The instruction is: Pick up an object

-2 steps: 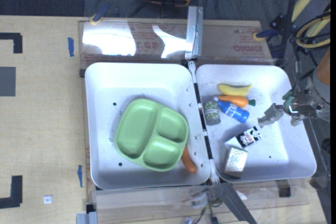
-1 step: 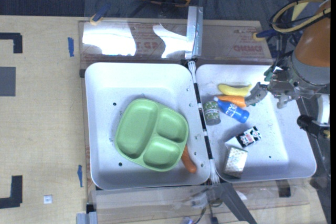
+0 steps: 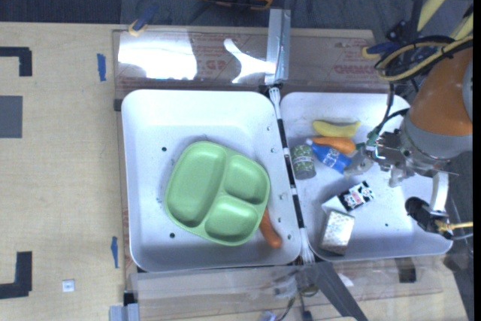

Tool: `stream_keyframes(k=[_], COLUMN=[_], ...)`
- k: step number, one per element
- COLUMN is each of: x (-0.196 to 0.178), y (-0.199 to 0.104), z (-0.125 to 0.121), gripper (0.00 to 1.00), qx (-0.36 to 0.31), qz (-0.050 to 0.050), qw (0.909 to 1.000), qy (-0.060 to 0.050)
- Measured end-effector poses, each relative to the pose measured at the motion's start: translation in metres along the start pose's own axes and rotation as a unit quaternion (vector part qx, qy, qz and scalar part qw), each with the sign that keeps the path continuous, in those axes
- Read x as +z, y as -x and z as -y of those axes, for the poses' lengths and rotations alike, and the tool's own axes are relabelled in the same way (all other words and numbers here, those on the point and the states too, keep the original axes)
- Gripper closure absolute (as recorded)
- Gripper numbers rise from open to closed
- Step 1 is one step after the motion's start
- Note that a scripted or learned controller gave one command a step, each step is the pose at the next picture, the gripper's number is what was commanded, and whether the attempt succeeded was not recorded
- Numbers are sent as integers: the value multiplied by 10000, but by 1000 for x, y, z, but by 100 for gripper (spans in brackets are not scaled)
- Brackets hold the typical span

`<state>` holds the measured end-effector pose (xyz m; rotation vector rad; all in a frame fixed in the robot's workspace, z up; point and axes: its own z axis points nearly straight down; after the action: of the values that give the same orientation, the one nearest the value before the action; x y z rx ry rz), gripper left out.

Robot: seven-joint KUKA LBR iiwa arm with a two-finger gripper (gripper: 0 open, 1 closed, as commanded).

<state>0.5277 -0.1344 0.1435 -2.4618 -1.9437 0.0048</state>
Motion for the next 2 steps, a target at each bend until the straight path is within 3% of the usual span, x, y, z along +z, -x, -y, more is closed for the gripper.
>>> stream_keyframes(k=[1, 2], x=[-39, 36], y=[-76, -46], z=[-74, -95], gripper=[0, 0], qx=[-895, -59], qz=[6, -8], qw=[9960, 9999], qy=[19, 98])
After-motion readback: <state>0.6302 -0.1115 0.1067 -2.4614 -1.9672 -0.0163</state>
